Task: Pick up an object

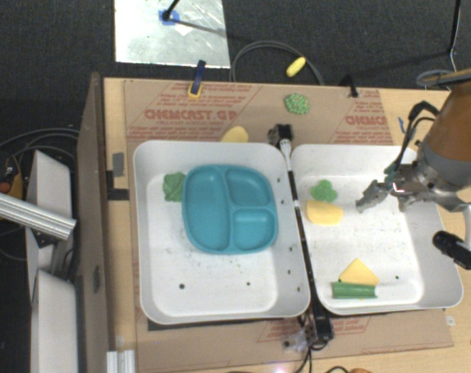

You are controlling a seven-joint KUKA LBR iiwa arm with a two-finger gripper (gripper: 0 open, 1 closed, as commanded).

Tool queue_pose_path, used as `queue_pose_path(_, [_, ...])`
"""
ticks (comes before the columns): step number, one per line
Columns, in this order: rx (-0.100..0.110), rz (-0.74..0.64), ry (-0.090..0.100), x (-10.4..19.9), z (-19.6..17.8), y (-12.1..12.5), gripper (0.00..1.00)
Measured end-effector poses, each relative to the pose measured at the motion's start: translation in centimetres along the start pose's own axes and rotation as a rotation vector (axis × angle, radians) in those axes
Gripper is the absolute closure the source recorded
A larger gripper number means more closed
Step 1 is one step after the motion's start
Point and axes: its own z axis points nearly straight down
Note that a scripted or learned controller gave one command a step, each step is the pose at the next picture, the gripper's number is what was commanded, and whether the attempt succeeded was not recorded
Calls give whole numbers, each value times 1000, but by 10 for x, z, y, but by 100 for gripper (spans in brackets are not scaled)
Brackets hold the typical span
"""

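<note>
My gripper (373, 196) over right bin (430, 282), far side, tilted; can't tell if open or closed. Nothing between fingers that I can see. Yellow piece (324, 214) and small green piece (322, 189) just left of it. Yellow wedge (358, 271) and green stick (353, 290) at near edge. Blue divided plate (228, 209) in left bin (212, 294).

Open right bin (422, 290) floor between yellow piece (324, 213) and wedge (359, 271).
</note>
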Motion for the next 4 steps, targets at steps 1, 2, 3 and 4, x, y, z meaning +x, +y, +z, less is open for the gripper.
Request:
queue_pose_path(1, [4,-4,2,24,84,26,0])
queue_pose_path(2, [2,-1,0,26,111,31,0])
queue_pose_path(3, [-2,2,-1,8,121,40,0])
queue_pose_path(4, [2,2,0,10,121,30,0])
